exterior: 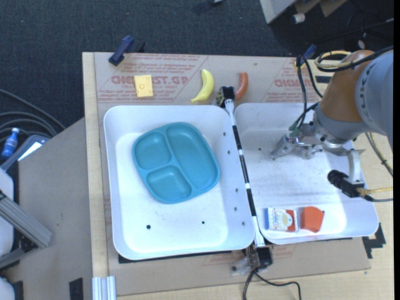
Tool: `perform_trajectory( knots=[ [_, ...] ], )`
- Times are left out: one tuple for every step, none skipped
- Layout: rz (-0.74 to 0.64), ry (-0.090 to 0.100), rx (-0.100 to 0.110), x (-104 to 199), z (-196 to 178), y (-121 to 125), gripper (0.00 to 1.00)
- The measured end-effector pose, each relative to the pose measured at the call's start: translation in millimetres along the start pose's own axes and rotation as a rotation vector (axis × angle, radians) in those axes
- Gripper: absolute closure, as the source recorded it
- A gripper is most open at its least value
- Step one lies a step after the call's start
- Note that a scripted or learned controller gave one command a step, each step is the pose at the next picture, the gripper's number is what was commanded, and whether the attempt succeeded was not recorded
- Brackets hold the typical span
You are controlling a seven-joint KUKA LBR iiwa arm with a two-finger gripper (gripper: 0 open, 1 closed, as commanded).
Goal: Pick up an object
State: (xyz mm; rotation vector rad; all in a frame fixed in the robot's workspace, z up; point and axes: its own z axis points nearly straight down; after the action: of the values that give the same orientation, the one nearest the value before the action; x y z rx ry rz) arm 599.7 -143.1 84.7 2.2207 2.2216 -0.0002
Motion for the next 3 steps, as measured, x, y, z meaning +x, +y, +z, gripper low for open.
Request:
perform_trajectory(
  knots=[
    [-0.001,-0.001,-0.001,0.3,-10.1,0.5,1.0],
    [-0.001,-0.001,-0.001,0.4,-10.0,0.5,0.0],
    [-0.002,-0.002,-0.003,0.6,-20.2,1.0,1.0]
  ],
)
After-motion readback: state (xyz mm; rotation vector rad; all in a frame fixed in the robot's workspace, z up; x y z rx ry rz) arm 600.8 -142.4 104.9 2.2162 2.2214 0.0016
